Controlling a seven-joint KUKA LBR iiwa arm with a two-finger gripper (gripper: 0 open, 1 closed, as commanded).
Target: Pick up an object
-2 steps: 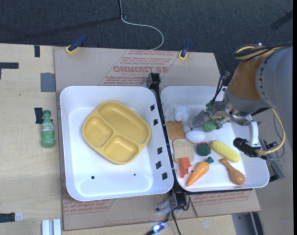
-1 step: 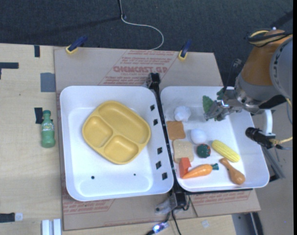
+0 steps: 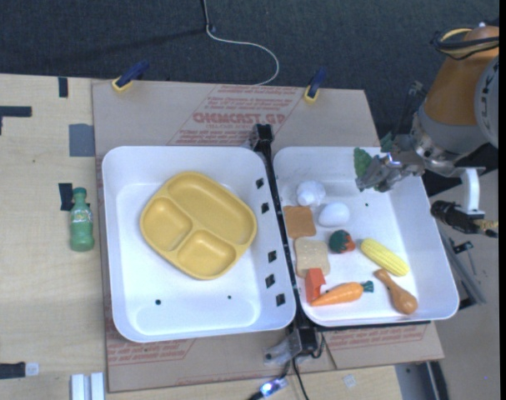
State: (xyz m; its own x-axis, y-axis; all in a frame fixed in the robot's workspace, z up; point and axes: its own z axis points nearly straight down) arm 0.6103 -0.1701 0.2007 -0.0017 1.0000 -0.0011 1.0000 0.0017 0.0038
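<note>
- Two white bins sit side by side; the left bin has a yellow tray in it and the right bin has toy food.
- The gripper hangs over the top right corner of the right bin, with a green thing right at its tip.
- Whether the green thing is really pinched between the fingers is too small to tell, and so is how wide the hand is.
- If it is pinched, the arm should probably lift slowly and straight up so the thing does not slip.
- If not, the corn, the carrot and the egg lie apart from each other and look easy to grab.
- The bin wall is close, so the fingers could bump it.
</note>
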